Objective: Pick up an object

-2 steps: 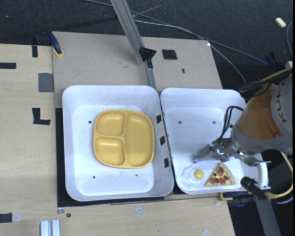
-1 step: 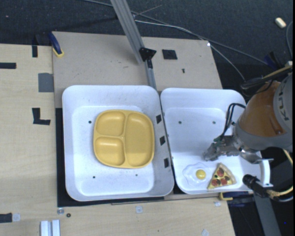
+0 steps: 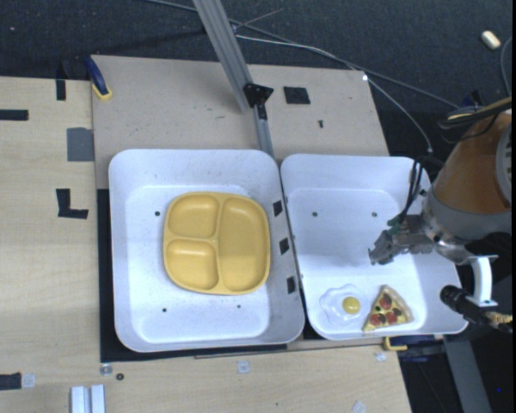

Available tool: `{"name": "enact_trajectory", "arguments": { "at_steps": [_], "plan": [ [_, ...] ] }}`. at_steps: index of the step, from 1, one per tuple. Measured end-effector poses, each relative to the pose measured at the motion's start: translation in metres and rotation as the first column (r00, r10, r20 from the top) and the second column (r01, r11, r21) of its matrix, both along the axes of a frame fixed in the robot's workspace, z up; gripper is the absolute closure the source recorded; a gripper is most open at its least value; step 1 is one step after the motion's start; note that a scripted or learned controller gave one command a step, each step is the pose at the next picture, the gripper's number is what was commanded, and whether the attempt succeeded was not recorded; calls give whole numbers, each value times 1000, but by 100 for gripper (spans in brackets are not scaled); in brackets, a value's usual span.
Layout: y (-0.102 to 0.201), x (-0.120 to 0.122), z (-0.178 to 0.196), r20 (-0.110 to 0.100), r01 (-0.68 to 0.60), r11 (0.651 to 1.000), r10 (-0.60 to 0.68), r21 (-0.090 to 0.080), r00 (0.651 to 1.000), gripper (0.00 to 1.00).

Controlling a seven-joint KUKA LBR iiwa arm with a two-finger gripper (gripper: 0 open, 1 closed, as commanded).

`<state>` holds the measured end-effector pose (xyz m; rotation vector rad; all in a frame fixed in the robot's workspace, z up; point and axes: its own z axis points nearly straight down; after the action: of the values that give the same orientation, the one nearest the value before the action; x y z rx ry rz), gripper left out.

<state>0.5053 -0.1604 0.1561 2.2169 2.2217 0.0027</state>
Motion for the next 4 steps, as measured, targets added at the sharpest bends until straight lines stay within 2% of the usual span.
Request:
{"name": "enact_trajectory", "arguments": {
  "at_steps": [2,3,4],
  "plan": [
    [9,-2,122,2,0,1000,0,-1,1000,100],
    [64,-4,117,-5,-4,1000,4,2,1000,100],
    [115,-4,98,-6,-4,1000,4,2,1000,100]
  ]
}}
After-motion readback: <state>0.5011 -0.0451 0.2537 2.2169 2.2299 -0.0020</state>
